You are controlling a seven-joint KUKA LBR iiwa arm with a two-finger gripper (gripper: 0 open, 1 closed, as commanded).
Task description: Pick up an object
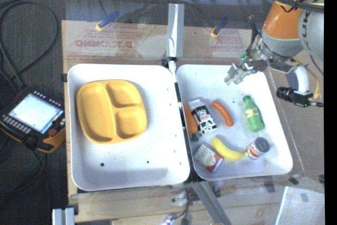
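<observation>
Pendant (32, 116): lies on the floor left of the bench, screen lit; nothing on it is readable from here.
Left bin (84, 171): holds a yellow compartment tray (112, 109) with three wells.
Cardboard sheet (108, 43): behind the bins, red print that reads mirrored, roughly "CHEMICAL"; I can't be sure.
Right bin (281, 163): all the candidates are here, in its lower half.
Small carton (204, 118): black and white print, label too small to read.
Sausage (223, 113): long axis slanted from upper left to lower right.
Banana (228, 149): lies below the sausage, toward the front wall.
Green bottle (253, 113): long axis nearly up-down, almost straight below the tool.
Gripper (237, 74): over the bin's upper right corner; I cannot tell its finger state; nothing seen in it.
</observation>
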